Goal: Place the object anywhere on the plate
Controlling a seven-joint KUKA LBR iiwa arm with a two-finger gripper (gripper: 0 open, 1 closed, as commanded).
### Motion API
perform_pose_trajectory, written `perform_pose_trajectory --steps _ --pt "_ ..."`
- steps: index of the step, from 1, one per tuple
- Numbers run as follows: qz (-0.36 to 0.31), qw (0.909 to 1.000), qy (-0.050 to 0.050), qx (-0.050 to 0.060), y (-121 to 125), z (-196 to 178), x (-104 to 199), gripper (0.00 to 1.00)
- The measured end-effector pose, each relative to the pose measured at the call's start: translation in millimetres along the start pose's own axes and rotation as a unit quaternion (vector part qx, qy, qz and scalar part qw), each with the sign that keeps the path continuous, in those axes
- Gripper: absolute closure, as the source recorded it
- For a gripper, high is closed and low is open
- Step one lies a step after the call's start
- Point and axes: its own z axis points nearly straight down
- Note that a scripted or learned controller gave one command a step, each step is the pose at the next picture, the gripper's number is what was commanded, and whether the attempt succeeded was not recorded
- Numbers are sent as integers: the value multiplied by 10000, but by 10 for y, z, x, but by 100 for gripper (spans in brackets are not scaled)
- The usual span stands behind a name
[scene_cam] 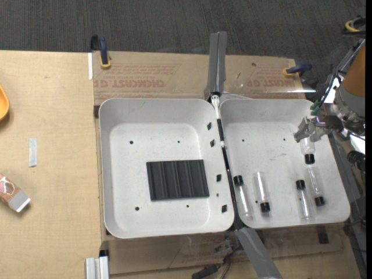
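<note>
While end effector hovers right of frame above tube (finger state: cannot tell), tube could roll away, never reaching dark plate in left bin.

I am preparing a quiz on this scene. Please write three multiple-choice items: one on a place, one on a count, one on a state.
1. Where does the dark ribbed plate lie?
A. left bin
B. right bin
C. on the cardboard

2. How many clear tubes lie in the right bin?
A. one
B. two
C. four

3. How do the tubes rest?
A. upright
B. lying flat
C. stacked

Answers: 1 A, it sits on the floor of the left bin. 2 C, four black-capped tubes are countable. 3 B, each lies lengthwise on the floor.
</note>
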Motion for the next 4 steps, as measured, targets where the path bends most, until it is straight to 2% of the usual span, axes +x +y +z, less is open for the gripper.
perform_pose_trajectory --steps 1,2,3,4 --pt "-2255 9742 0 -4 -720 -1247 613 100" --pt "-2979 9546 4 6 -949 -97 1754 100" --pt "-3457 9383 -4 -6 -951 -1055 2399 100" --pt "-3836 9235 -2 9 -976 -480 3334 100"
